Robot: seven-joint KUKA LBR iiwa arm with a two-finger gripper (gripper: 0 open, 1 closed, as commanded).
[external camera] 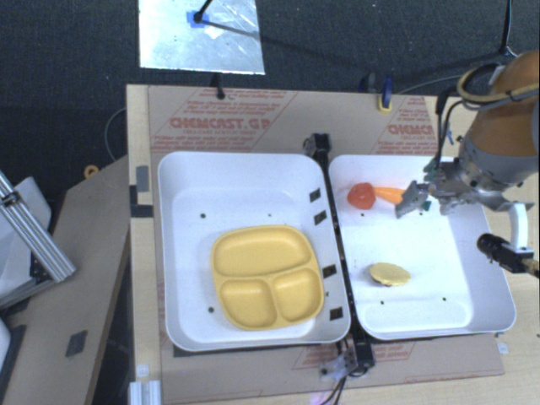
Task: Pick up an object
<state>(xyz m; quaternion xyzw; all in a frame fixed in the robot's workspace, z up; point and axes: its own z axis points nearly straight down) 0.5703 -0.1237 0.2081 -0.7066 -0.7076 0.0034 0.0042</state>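
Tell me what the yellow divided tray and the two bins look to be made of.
The yellow divided tray looks like moulded plastic with a smooth, slightly glossy finish: rounded compartment edges, soft highlights. The left bin and right bin seem thin formed white plastic, matte, with rounded corners and a faintly speckled floor.

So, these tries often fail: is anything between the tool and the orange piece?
Nothing visible. The tool hangs just right of the orange piece, which lies beside the red ball in the right bin.

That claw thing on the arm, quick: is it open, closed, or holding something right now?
Gripper: cannot be told from this view. It hangs over the right bin, just right of the orange carrot-like piece and red tomato-like piece.
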